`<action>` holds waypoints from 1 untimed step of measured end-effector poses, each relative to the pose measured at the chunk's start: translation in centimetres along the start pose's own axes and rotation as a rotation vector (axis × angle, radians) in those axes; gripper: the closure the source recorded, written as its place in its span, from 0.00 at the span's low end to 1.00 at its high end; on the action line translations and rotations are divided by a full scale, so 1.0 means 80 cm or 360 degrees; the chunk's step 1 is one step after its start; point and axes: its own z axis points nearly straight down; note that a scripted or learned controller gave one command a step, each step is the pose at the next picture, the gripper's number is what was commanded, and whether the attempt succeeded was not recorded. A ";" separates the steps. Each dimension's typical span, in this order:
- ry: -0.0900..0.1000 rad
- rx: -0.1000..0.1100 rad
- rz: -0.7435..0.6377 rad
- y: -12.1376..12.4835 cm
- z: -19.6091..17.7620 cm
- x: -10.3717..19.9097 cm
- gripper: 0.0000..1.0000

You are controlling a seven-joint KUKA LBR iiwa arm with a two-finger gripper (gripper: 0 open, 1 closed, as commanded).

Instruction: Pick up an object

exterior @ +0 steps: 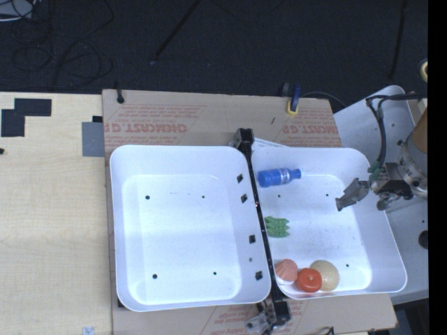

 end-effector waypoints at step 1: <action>-0.0002 -0.0003 0.0005 -0.037 -0.015 -0.055 0.00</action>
